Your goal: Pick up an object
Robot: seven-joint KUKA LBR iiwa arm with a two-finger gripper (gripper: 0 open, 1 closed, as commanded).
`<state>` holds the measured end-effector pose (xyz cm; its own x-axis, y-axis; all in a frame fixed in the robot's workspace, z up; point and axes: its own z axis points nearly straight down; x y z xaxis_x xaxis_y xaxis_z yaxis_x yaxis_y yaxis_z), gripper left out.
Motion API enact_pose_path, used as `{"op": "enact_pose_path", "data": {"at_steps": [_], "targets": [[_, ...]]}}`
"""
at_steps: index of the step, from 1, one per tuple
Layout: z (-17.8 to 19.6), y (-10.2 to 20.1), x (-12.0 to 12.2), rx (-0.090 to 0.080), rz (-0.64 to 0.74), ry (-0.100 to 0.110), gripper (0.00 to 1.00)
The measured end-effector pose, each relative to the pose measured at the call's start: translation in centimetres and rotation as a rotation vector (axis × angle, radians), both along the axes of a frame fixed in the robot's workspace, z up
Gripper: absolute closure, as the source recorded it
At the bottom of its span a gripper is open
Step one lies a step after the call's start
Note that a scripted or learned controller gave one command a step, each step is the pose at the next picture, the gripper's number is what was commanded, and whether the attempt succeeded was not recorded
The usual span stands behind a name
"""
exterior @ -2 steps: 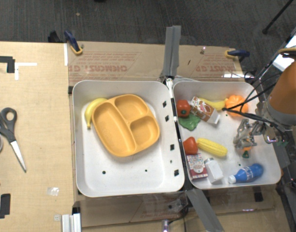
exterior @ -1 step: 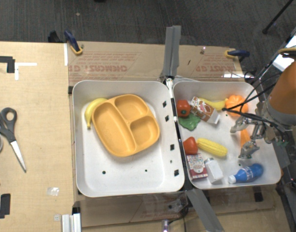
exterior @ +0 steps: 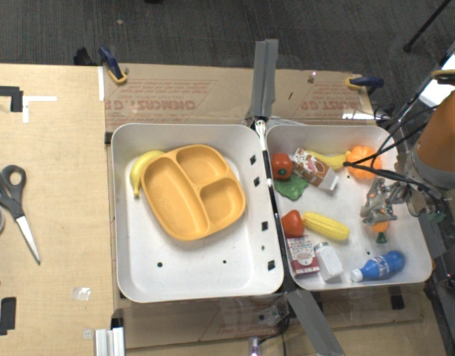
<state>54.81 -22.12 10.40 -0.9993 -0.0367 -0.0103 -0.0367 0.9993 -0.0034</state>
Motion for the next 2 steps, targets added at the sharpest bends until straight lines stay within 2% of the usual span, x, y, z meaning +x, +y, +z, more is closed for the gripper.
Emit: {"op": "enact_pose_path", "data": {"at_steps": [1, 2], "targets": [[0.0, 0.0, 0.0, 0.000, 0.000, 0.000, 0.00], [1.0, 0.0, 0.2, -0.002, 0.001, -0.005, 1.00]]}}
